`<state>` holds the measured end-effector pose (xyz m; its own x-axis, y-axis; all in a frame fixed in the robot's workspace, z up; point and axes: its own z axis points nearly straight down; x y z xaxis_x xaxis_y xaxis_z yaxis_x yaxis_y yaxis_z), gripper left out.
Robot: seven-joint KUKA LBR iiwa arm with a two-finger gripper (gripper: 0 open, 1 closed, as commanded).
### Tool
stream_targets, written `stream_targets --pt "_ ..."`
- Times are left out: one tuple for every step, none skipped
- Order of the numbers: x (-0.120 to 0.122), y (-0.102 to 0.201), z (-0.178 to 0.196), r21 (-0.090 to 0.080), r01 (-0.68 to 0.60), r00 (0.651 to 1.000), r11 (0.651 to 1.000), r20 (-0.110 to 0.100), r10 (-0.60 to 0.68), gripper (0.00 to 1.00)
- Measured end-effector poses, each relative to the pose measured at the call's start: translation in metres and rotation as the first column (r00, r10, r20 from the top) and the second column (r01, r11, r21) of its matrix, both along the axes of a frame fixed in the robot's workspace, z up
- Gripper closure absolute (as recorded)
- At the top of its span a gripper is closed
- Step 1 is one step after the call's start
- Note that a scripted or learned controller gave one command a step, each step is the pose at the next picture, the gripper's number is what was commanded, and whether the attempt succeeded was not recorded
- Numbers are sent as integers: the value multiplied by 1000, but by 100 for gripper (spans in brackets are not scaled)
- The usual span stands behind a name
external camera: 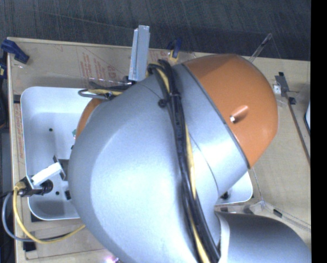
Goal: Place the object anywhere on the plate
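1. Because the grey arm (147,179) reaches across from the right and looms close under the camera, its bulk covers most of both bins.
2. Its orange band (240,108) shows as a broad dome at the upper right, with a small pale stud on it.
3. A bundle of black cables (177,141) runs down the arm's length, with a yellow lead beside it.
4. The left bin (32,114) shows its far-left wall and a strip of white floor with a few small dark specks; the rest lies under the arm.
5. Of the right bin (239,193) a white corner peeks out below the orange band.
6. At the left bin's near corner sits a white and black fitting (43,181), from which a yellow cable (21,226) loops out over the bin's rim onto the desk (295,163). Whether this fitting belongs to the pincer cannot be told, nor whether the pincer is released, clenched or grasping anything.
7. A sliver of orange (84,119) shows in the left bin against the arm's edge; it may be the plate or part of the arm, and the view does not settle it.
8. Where the object lies cannot be told: the arm hides the place.
9. Along the desk's far edge stand an upright metal bar (140,53) and two blue clamps, one at the left corner (14,49) and one just right of the bar (175,47).
10. Beyond the desk lies dark carpeted floor (152,4).
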<state>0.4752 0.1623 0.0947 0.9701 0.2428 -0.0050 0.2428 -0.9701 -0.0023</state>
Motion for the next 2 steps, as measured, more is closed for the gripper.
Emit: stream_targets --pt "1 -74 96 3 -243 970 970 2 243 100" --pt "64 -39 88 3 -306 952 952 -1 306 100"
